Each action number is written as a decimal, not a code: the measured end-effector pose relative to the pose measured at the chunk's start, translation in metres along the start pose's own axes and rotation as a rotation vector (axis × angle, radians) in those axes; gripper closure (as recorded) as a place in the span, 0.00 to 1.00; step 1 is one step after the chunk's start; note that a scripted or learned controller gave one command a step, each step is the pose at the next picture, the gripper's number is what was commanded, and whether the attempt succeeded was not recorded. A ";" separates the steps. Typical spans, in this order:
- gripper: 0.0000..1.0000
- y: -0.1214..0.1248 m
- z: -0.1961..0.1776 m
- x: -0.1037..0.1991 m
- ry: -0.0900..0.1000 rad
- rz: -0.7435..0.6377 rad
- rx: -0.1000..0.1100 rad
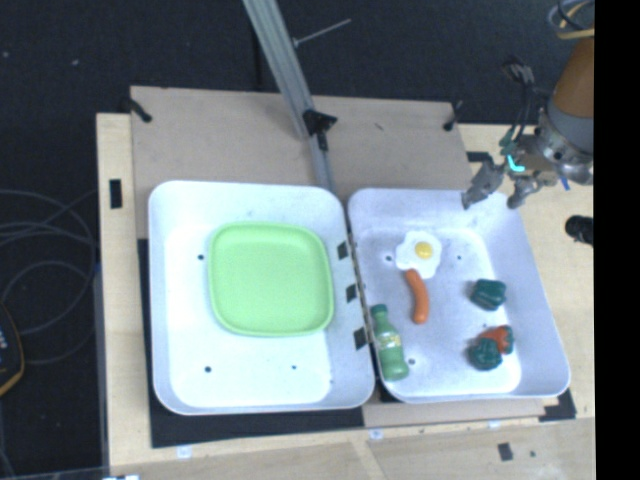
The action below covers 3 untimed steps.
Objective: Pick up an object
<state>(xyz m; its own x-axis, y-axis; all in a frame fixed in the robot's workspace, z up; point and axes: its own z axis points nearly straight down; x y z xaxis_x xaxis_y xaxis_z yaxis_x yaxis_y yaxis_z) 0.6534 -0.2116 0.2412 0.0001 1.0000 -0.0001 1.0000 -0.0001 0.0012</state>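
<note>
1. The gripper (497, 190) hangs over the right bin's (540, 308) far corner, fingers spread apart, holding nothing.
2. The fried egg (418, 253), sausage (418, 296) and green bottle (388, 342) lie inside that bin.

We see a grey arm (570, 128) with an orange band (576, 83) above its wrist, dark cables looped alongside, and a small two-finger gripper (500, 190) with a teal glint.
</note>
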 end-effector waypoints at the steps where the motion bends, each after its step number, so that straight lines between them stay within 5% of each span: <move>1: 0.00 0.000 0.000 0.000 0.000 0.000 0.000; 3: 0.00 -0.017 0.107 0.000 0.000 0.001 0.005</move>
<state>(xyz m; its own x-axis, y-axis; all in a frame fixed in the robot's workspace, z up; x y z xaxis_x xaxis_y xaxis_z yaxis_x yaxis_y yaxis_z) 0.6365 -0.2115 0.1338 0.0006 1.0000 -0.0001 1.0000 -0.0006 -0.0036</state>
